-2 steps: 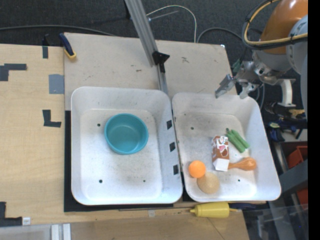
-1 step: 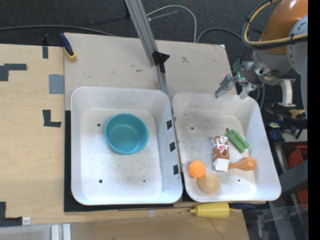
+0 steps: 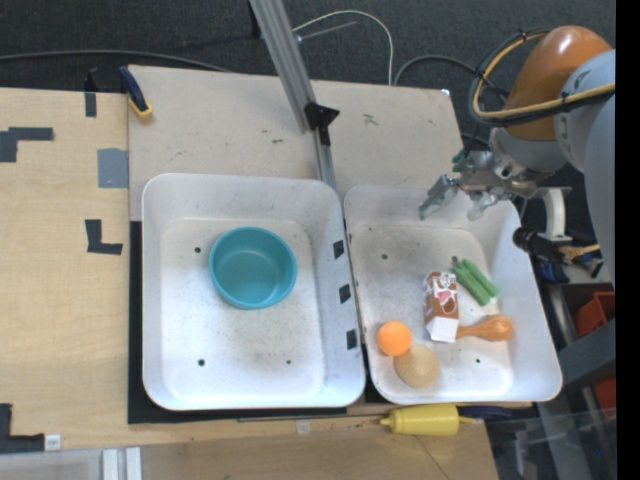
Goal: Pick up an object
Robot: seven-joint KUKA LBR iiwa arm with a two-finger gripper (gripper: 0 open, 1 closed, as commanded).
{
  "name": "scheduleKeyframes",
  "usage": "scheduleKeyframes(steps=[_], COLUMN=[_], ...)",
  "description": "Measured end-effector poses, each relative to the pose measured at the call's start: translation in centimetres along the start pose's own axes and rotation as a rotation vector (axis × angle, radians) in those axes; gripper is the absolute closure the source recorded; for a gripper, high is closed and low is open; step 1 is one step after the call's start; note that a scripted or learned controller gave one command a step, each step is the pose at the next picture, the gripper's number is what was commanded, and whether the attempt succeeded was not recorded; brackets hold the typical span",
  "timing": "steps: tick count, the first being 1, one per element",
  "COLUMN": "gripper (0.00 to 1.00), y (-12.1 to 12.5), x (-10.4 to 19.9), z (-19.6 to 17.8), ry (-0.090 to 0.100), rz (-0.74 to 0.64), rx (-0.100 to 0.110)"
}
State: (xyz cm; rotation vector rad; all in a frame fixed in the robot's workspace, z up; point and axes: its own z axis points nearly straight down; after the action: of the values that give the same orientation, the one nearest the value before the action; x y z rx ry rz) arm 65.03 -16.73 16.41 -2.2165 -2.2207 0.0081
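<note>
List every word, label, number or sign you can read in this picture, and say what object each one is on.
No text can be read.
Small carton in the right bin: red and white printing, too blurred to read.
Yellow bottle at the bench's front edge: no label readable.
Teal bowl in the left bin: plain, no markings.
Black tape pieces on the wooden board: shapes, not letters.

Both white bins look like moulded plastic — the left bin (image 3: 160, 268) and right bin (image 3: 375, 218) smooth but scuffed with dark specks. The teal bowl (image 3: 253, 267) is smooth, matt plastic. The table (image 3: 50, 268) shows pale wood grain, with a matt beige board (image 3: 220, 118) behind. The slanted pole (image 3: 280, 43) looks like brushed metal. The arm's orange band (image 3: 555, 68) is glossy — it catches a highlight.
</note>
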Motion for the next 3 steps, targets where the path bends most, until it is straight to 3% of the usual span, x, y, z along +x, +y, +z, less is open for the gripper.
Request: scheduleKeyframes(steps=[2,3], gripper=[0.0,1.0], y=[-0.7,-0.7], x=[0.7,0.8], z=[7.6,6.5], ry=[-0.001,-0.001], rz=[-0.001,-0.003], rx=[-0.006,-0.005])
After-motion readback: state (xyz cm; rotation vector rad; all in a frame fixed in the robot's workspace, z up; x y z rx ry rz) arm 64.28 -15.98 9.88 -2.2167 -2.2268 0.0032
